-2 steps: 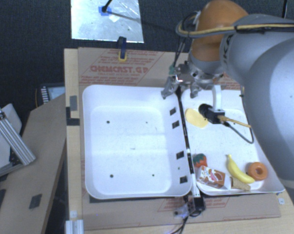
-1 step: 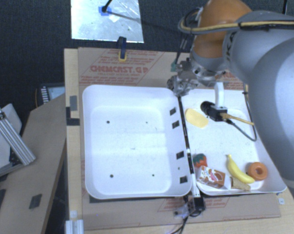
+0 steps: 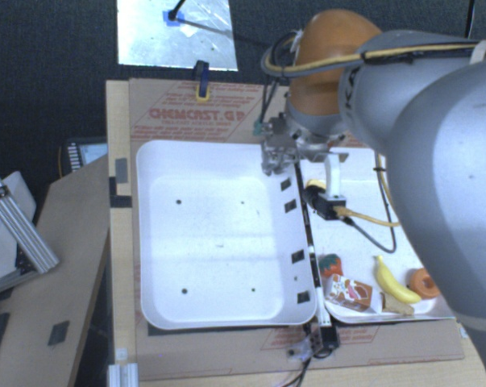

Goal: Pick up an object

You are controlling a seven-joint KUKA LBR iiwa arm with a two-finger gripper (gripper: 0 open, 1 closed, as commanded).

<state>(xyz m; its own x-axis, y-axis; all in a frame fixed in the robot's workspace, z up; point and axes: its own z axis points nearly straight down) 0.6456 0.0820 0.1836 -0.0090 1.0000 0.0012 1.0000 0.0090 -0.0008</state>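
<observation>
From left to right I see the left bin (image 3: 202,240), the gripper (image 3: 276,161) over the divider with a finger state I cannot tell, then the banana (image 3: 390,280) in the right bin (image 3: 363,196).

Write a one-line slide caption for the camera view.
KUKA arm reaches from the right, gripper over the divider between two white bins; banana and snack packet lie in the right bin.

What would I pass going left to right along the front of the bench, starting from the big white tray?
Left white bin → red-topped item → printed snack packet → banana → orange ring-shaped item, partly under the grey arm.
</observation>
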